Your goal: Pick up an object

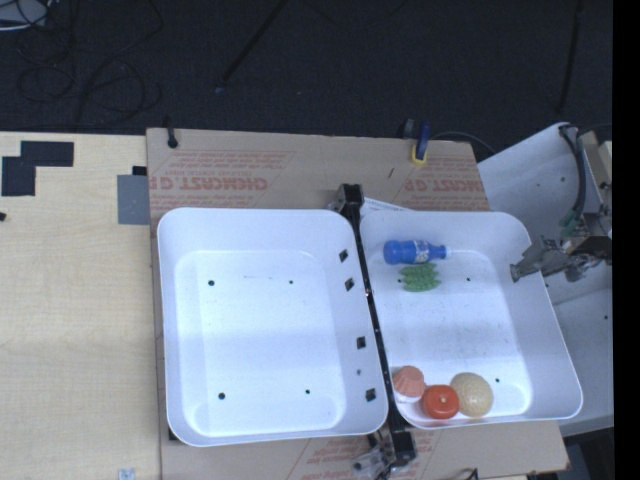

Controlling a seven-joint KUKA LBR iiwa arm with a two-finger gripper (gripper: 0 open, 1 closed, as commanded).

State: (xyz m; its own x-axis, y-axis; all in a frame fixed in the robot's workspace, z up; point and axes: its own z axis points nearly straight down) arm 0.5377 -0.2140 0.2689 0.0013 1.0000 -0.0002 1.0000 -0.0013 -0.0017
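A blue bottle [413, 252] lies on its side near the far wall of the right bin [545, 313], with a small green toy [420, 279] just beside it toward the camera. At the bin's near edge a pink shell-like piece [408, 380], a red tomato-like ball [440, 401] and a tan ball [472, 394] sit together. The gripper [528, 266] hovers at the bin's right rim, holding nothing visible.

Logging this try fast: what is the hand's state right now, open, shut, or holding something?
Hand: at the right bin's right rim, nothing seen between its tips; open or shut cannot be told.
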